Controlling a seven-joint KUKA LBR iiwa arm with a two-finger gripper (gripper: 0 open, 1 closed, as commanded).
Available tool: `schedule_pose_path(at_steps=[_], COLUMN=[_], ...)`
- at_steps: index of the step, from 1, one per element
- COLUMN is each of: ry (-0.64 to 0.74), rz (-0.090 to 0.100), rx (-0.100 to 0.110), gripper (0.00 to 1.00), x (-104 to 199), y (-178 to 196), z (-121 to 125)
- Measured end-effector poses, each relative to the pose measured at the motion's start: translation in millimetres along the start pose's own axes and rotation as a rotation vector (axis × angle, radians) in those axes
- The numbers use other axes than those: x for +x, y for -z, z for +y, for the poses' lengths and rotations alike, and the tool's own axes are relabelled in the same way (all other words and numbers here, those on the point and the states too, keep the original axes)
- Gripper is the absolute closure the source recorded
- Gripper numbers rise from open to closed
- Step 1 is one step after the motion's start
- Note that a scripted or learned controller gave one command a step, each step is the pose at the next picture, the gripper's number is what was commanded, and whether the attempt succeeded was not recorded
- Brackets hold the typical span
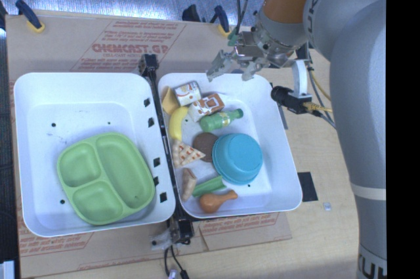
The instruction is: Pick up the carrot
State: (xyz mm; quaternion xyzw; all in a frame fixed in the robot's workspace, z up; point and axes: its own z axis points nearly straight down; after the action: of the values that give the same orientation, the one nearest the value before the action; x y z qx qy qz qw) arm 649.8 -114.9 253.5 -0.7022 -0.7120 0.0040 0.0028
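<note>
The carrot (pixel 216 201), an orange tapered piece, lies at the near edge of the right bin (pixel 283 159), just in front of the blue bowl (pixel 237 157). A green piece (pixel 209 186) lies right beside it, partly under the bowl. My gripper (pixel 233 69) hangs over the far rim of the right bin, well away from the carrot. Its fingers (pixel 216 67) are spread open and nothing is between them.
The right bin also holds a banana (pixel 176 121), a green bottle (pixel 220 119), small cartons (pixel 188 93), a pizza slice (pixel 187 154) and a brown disc (pixel 204 143). In the left bin (pixel 39 100) sits a green divided plate (pixel 105 177). The arm fills the right side.
</note>
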Motion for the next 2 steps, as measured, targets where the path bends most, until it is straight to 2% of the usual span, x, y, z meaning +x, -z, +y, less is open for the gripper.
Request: schedule_pose_path(at_steps=[1,2], ry=[-0.015,-0.004], rz=[-0.004,-0.006], rx=[-0.015,0.001], gripper=[0.00,1.00], x=[2.7,4.2], y=[145.4,149.7], z=[6.2,5.9])
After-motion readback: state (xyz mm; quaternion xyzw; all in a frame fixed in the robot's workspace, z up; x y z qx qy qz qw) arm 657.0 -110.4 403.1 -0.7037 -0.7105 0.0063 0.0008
